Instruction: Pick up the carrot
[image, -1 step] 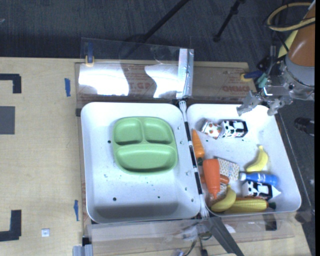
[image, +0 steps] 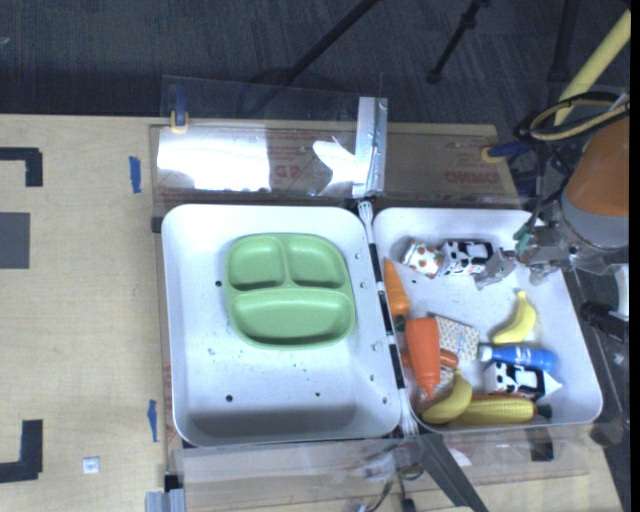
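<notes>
Jaws cannot be judged open or closed from this slanted view: the gripper (image: 508, 266) is a small grey shape over the far right part of the right bin (image: 572, 300), with nothing seen between its jaws. Its tip sits just beside a black-and-white cow-patterned toy (image: 466, 256) near the far wall.

The carrot (image: 423, 352) lies in the left half of that bin, lengthwise from far to near, close to the wall the two bins share and well apart from the gripper. A slimmer orange piece (image: 397, 290) lies just beyond it against the same wall. The carrot's near end touches a yellow banana (image: 449, 400), and a corn cob (image: 497, 409) lies along the near wall to the right. A patterned packet (image: 459, 340) rests against the carrot's right side. Further right are a second banana (image: 518, 318), a blue item (image: 528, 357) and another cow-patterned piece (image: 516, 379).

The left bin (image: 190, 330) holds a green divided plate (image: 290, 288).
</notes>
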